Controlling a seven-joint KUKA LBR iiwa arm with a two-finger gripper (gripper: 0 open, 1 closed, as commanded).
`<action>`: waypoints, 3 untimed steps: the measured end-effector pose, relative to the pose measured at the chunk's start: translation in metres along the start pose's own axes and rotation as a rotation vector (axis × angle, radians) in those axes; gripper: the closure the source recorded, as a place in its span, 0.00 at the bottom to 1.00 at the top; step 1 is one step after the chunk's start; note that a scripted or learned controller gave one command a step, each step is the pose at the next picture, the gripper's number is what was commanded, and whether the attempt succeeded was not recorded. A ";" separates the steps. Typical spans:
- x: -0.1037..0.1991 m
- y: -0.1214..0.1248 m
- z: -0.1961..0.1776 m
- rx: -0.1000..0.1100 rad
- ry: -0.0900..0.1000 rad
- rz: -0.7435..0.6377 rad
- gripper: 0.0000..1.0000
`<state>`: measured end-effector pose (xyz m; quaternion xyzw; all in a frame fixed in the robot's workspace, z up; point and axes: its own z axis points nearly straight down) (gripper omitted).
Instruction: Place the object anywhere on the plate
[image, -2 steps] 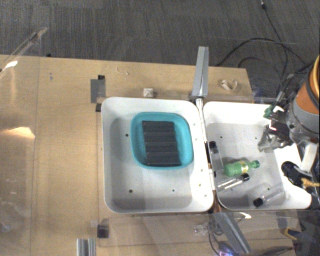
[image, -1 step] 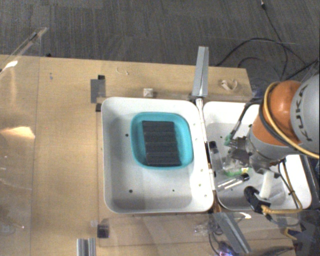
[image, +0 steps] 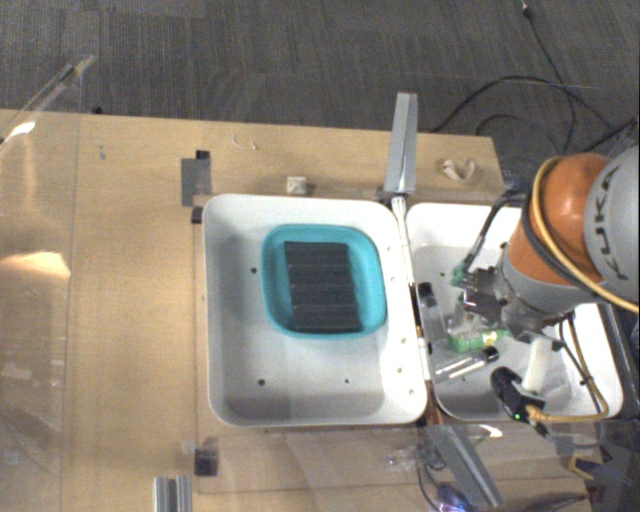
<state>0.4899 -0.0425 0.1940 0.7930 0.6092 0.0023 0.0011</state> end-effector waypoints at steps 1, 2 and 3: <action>0.047 0.016 -0.002 0.002 -0.001 -0.078 1.00; 0.047 0.016 -0.002 0.002 0.000 -0.078 0.00; 0.040 0.126 -0.071 -0.001 -0.001 -0.182 0.00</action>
